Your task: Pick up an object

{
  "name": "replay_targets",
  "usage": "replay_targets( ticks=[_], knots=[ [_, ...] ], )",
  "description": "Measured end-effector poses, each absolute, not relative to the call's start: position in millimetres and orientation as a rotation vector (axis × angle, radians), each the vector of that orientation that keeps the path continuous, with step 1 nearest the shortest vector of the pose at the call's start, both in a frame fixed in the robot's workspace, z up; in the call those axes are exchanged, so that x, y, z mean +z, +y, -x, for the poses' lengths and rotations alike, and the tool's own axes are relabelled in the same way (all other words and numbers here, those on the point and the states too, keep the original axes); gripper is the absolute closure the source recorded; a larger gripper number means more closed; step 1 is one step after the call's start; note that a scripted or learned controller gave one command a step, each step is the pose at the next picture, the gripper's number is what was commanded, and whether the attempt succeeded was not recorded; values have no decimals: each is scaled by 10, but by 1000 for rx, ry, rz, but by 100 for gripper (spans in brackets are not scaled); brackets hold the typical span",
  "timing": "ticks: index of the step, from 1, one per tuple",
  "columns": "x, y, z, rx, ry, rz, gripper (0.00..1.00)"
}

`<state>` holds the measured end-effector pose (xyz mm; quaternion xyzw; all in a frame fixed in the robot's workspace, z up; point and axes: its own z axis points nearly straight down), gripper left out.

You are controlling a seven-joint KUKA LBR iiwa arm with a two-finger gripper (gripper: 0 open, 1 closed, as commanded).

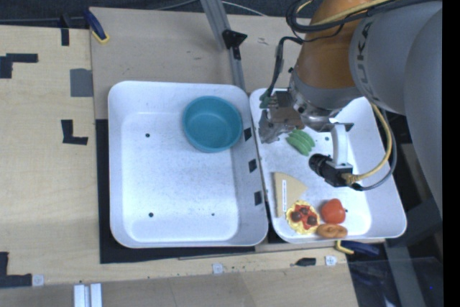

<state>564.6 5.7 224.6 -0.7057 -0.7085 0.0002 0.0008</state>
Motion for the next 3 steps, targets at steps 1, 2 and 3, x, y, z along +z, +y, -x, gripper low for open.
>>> replay_targets(
  ticks=[1, 2, 3],
  knots=[
    [2337, 532, -5539, -1, -2225, 2216, 100],
    [2233, 1005, -5279, 1, -2225, 2216, 100],
    [2235, 985, -5284, 1, -2222, 2220, 0]
  ],
)
